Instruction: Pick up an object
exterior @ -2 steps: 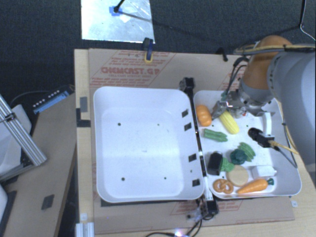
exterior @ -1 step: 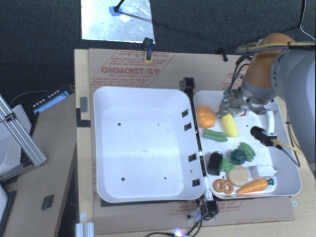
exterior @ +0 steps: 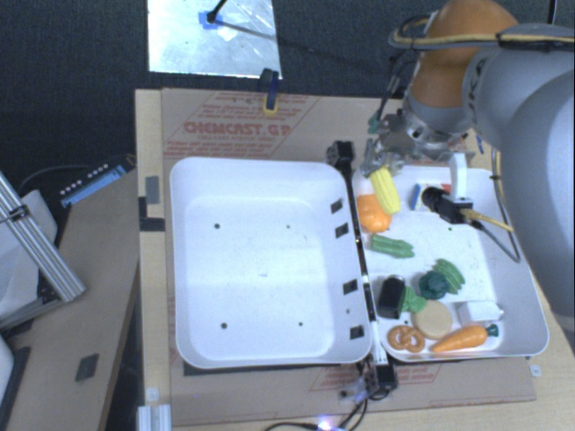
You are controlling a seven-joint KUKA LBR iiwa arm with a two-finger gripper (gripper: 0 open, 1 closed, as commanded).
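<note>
My gripper (exterior: 381, 160) hangs low over the far left corner of the right bin (exterior: 490, 259), under the orange wrist band. A yellow corn cob (exterior: 385, 190) lies tilted right below it, its upper end touching or nearly touching the gripper. An orange piece (exterior: 372, 214) sits against the corn's near side. Nearer the front lie a green pickle (exterior: 392, 246), a dark green broccoli (exterior: 435, 285), a black block (exterior: 391, 296), a beige disc (exterior: 433, 319), a pretzel (exterior: 406, 338) and a carrot (exterior: 460, 338).
The left bin (exterior: 260, 268) lies beside the right one, with a black clipped divider (exterior: 352, 241) between them. A white block (exterior: 482, 311) rests at the right bin's front. The grey arm (exterior: 530, 106) covers the upper right. A cable (exterior: 492, 223) crosses the right bin.
</note>
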